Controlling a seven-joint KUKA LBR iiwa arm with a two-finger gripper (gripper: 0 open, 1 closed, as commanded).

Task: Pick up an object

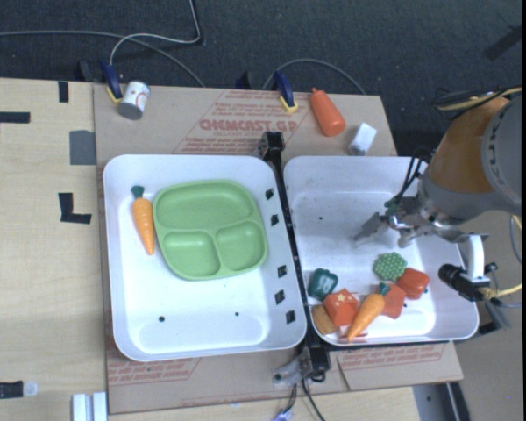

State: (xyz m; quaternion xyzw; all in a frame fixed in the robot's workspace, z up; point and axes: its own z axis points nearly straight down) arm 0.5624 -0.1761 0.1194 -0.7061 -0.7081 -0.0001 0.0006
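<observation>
A: Where do the jaws (379, 224) stand?

B: Spread, nothing between them, over the right bin (333, 191).

A: And the nearest toy?

B: The green piece (389, 265) lies just below them, toward the near rim; the carrot (366, 315) slants beyond it.

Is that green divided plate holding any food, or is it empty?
Empty. The green plate in the left bin shows three bare compartments; the nearest toy, a carrot, lies beside it on the bin floor.
</observation>
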